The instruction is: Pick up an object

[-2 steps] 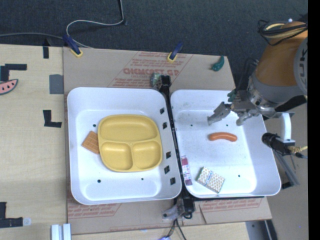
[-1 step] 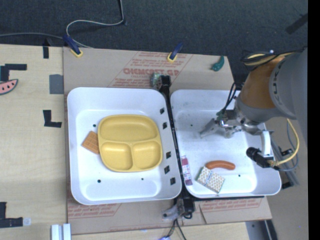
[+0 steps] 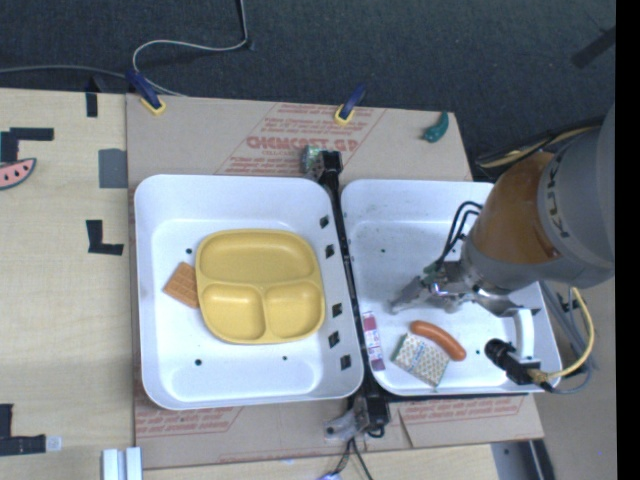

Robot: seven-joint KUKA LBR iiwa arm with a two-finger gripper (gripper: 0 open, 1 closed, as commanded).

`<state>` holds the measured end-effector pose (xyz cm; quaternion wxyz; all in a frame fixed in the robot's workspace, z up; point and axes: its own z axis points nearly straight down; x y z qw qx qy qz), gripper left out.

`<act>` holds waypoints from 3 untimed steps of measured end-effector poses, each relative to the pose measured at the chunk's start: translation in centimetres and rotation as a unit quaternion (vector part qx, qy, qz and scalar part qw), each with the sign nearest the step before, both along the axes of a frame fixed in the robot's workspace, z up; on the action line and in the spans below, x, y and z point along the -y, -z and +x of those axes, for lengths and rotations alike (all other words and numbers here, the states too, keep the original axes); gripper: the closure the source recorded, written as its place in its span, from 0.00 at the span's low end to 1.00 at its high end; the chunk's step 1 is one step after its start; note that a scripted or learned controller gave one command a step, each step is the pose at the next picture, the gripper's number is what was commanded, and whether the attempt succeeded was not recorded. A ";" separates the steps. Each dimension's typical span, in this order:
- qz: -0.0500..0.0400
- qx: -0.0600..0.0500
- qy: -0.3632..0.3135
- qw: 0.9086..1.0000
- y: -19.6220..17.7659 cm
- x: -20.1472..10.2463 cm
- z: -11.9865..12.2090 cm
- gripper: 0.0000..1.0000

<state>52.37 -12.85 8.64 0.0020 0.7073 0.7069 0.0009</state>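
The two-finger gripper (image 3: 408, 298), fingers parted and empty, hovers at 11 o'clock from the orange sausage-shaped toy (image 3: 438, 339), whose long axis runs 10-to-4.

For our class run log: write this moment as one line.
gripper: over right white bin | orange sausage-shaped toy: lying in bin | held: nothing seen

A light wooden bench (image 3: 60, 298) carries a sheet of brown cardboard (image 3: 290, 138) with red print, held along its far edge by two blue and yellow clamps (image 3: 148, 92). On the cardboard two white bins sit touching side by side, the left bin (image 3: 160, 298) and the right bin (image 3: 400, 208).
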 end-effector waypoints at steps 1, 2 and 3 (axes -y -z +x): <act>-0.001 0.001 0.000 1.000 0.0 -1.7 -3.8 0.00; -0.001 0.002 0.001 1.000 -1.0 -1.7 -3.8 1.00; 0.001 -0.002 -0.001 1.000 -13.4 -8.0 -4.0 1.00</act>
